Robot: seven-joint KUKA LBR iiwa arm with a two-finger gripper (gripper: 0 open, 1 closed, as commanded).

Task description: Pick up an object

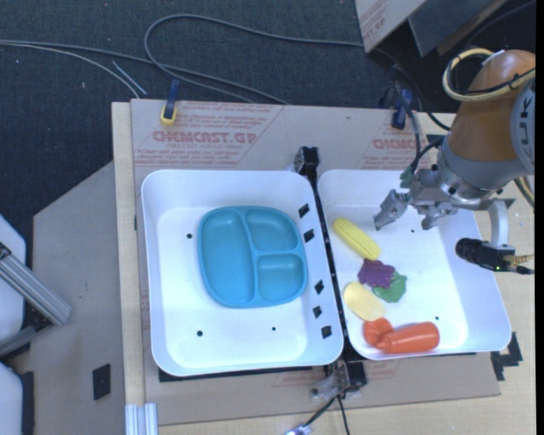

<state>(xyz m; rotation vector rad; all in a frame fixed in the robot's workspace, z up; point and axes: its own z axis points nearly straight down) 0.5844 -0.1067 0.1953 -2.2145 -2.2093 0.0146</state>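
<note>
Here, a robot arm (489, 110) hovers over the right of two white bins (476, 293).

One blue tray (252, 255) lies in the left bin. The gripper (410, 212) hangs with fingers apart and empty, above five toys: corn (356, 239), grapes (381, 280), lemon (363, 301), and an orange carrot (406, 336). They crowd together, so a descent may nudge neighbours or pinch two.

The arm (497, 110) is cut off by the right edge of the picture. A cardboard box (387, 19) is cut at the top edge. The orange toy (412, 337) partly covers a small red piece (374, 328).
</note>
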